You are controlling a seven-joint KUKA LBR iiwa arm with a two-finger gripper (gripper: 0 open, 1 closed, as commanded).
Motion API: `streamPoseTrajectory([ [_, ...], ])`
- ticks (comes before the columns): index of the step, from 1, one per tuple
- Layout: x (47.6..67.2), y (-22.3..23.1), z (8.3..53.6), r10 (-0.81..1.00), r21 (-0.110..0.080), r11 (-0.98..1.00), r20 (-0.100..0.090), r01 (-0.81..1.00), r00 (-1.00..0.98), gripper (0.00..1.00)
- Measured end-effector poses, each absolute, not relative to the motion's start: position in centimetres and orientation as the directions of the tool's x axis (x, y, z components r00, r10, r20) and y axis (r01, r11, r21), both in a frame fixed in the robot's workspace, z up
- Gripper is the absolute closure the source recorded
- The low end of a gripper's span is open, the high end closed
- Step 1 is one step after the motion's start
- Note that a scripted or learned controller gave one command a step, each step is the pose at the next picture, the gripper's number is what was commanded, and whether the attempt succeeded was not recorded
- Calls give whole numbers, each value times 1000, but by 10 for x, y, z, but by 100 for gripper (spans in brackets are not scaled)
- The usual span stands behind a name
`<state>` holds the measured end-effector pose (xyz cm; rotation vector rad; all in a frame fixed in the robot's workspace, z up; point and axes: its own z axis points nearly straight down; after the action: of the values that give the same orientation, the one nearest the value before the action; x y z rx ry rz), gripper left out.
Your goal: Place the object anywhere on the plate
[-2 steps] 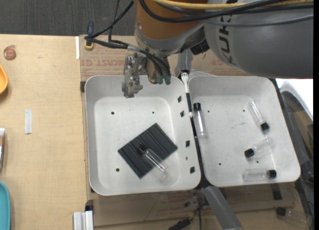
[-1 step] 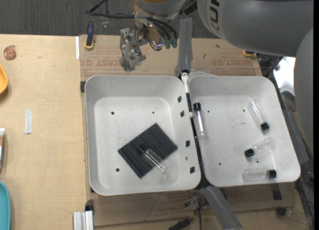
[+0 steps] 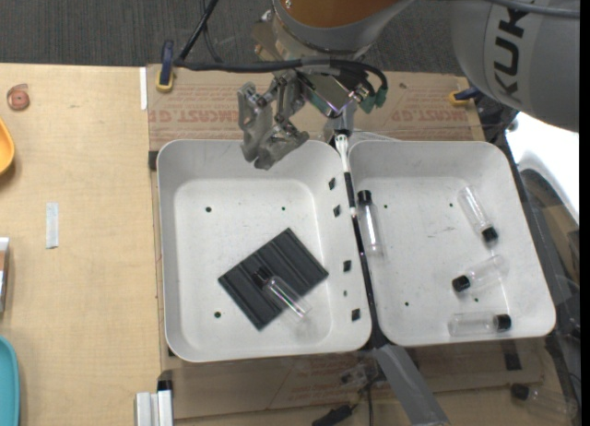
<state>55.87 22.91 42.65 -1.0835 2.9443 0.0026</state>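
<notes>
1. Plate (image 3: pixel 274 278) — a dark ribbed square — lies in the left bin (image 3: pixel 184 221), turned like a diamond.
2. One clear vial (image 3: pixel 286 296) already rests on the plate's lower right part, long axis running from upper left to lower right.
3. Gripper (image 3: pixel 267 143) hangs over the left bin's far rim, well apart from the vial, which lies below it in the camera view; whether the gripper is released or clenched cannot be told, and nothing visible sits in it.
4. Judging by this, the placing looks done — four more vials (image 3: pixel 480 215) sit in the right bin (image 3: pixel 433 323).
</notes>
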Motion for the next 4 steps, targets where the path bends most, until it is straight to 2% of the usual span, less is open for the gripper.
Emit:
streamPoseTrajectory([
  [1,524,208,377,-813,1,583,-1,-813,-583,100],
  [2,646,189,348,-951,-1,308,-5,-951,-308,100],
  [3,594,198,374,-998,0,-59,-4,-998,59,100],
  [4,620,229,353,-861,-2,-509,-5,-861,509,100],
])
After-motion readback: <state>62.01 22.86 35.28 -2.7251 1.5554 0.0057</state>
